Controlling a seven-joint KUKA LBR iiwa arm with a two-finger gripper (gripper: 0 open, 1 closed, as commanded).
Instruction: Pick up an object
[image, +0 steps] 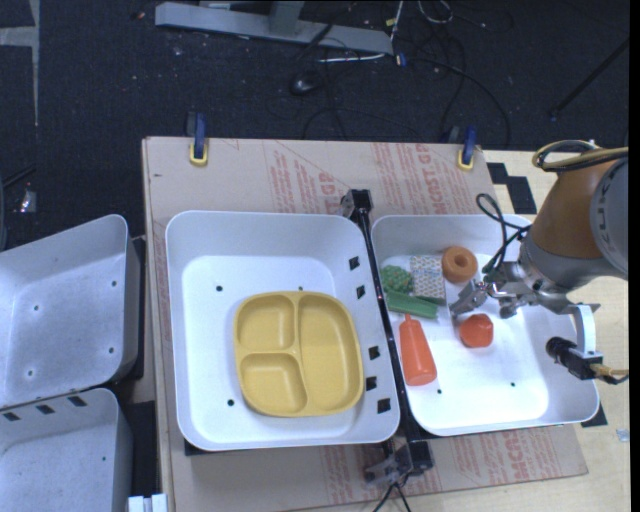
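The right bin (520, 400) holds an orange carrot-like cylinder (416, 350), a small red object (477, 331), an orange ring (459, 263), a green stick (412, 305), a green knobbly item (394, 276) and a pale speckled block (428, 277). My gripper (482, 297) hangs low over the middle of this bin, just above the red object and right of the green stick. Its fingers point left toward the pile. Nothing shows between them.
The left bin (200, 250) holds a yellow divided plate (298, 352). A black divider (378, 300) runs between the two bins. The arm's orange band (572, 215) sits over the right bin's far right side. Grey trays (60, 300) lie off the bench's left.
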